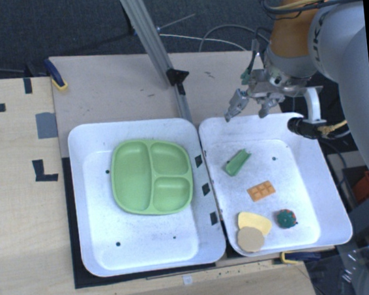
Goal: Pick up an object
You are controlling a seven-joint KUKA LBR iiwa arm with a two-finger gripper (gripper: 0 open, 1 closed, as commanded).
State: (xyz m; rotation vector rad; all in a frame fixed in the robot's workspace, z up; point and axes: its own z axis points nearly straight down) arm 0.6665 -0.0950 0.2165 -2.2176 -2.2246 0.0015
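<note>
Grey arm's gripper hangs open and empty over the right bin's far rim; next, descend onto the green block.

Pale green sectioned plastic plate in one white bin; green block, orange grid-patterned waffle piece, yellow slice below the gripper.

I see a matt green plastic divided plate, smooth white plastic bins, a pale wooden benchtop, and a glossy orange arm band.
</note>
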